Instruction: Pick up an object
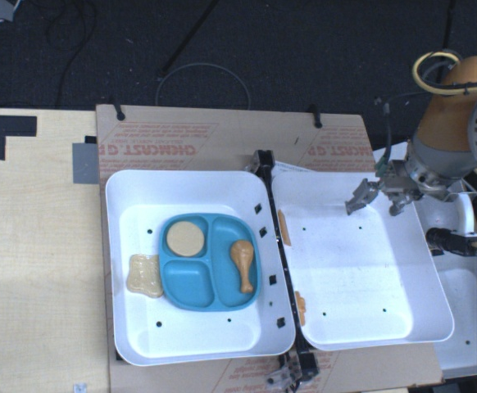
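Observation:
A blue divided plate (191, 289) lies in the left bin (132, 195). In its top-left section rests a round tan biscuit (184, 237), and a toy chicken drumstick (243, 264) lies in its right section. A pale slice of toast (144, 275) sits on the bin floor, touching the plate's left edge. My gripper (372, 209) hangs over the upper right corner of the right bin (361, 334), far from all these objects. It is open, its two fingers spread apart with nothing between them.
The grey arm with its orange band (447, 121) comes in from the right above the right bin's edge. A black divider (273, 244) joins the two bins. Both bins rest on a cardboard sheet (222, 142), with a pale wooden bench top (34, 260) to the left.

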Robot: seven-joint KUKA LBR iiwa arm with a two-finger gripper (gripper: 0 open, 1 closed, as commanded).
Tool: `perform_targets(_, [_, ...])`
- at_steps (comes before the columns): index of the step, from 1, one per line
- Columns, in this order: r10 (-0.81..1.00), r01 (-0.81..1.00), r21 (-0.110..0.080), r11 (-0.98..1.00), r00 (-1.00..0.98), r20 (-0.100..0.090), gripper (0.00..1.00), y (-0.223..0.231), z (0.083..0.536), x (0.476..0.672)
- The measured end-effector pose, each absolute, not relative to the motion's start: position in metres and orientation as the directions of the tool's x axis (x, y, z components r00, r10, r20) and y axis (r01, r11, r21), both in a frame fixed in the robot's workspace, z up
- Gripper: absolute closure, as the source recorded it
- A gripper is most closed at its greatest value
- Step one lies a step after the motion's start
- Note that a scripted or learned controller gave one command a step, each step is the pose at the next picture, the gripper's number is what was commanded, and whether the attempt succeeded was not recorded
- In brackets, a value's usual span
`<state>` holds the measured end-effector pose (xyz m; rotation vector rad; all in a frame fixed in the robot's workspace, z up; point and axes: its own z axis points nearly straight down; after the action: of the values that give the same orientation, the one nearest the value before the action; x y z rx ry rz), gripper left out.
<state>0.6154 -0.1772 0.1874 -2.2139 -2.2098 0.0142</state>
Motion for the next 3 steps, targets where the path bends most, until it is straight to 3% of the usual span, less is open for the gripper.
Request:
perform_targets(1, [1.000,1.000,-0.003,0.000,0.000,0.001,0.00,-0.177,0.196,0.618])
perform_targets(3, [1.000,1.000,-0.005,0.003,-0.003,0.001,0.00,-0.177,0.093,0.627])
